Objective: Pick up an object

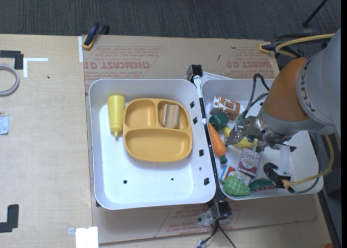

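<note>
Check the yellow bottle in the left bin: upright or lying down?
Lying down. The yellow bottle lies flat on the left bin floor, its length showing, narrow tip toward the near side, just left of the yellow tray.

Bench (pixel 43 133) is light wood with a cardboard sheet (pixel 162 60) on it (two white bins (pixel 146 195) sit on that).

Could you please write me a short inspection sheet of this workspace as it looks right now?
Surface: wooden bench under cardboard, bearing two white bins.
Job's things: left bin holds a yellow divided tray and a yellow bottle; right bin holds a toy carrot, a green toy and small packets.
Clutter: blue-handled tool on the bench.
Grippers: end effector low in the right bin.
Cables: yellow cable by the arm.
Surroundings: dark carpet.
</note>
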### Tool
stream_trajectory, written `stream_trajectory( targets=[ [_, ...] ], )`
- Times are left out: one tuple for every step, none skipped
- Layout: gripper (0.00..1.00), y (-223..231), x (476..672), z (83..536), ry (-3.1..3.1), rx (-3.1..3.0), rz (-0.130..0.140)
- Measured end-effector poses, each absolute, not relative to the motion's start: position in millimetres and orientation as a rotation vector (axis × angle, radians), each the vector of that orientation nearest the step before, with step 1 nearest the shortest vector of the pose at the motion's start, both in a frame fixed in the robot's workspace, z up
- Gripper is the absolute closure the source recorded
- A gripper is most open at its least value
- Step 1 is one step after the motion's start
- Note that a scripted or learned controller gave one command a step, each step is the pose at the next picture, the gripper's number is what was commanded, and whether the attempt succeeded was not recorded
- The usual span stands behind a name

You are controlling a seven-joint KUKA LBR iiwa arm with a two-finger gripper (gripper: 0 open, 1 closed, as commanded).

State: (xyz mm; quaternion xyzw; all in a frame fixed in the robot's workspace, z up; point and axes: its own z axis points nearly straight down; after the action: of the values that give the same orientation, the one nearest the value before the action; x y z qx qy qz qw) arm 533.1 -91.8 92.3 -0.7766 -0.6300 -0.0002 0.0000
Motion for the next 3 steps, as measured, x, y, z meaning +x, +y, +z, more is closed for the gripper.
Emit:
stream_trajectory(
  targets=[
    [1.0,-92.5,534.1,102.4,-1.977,-2.443,-0.002],
    [0.0,-92.4,533.9,102.2,-1.977,-2.443,-0.002],
    [1.0,-92.7,534.7,111.9,-1.977,-2.443,-0.003]
  ],
)
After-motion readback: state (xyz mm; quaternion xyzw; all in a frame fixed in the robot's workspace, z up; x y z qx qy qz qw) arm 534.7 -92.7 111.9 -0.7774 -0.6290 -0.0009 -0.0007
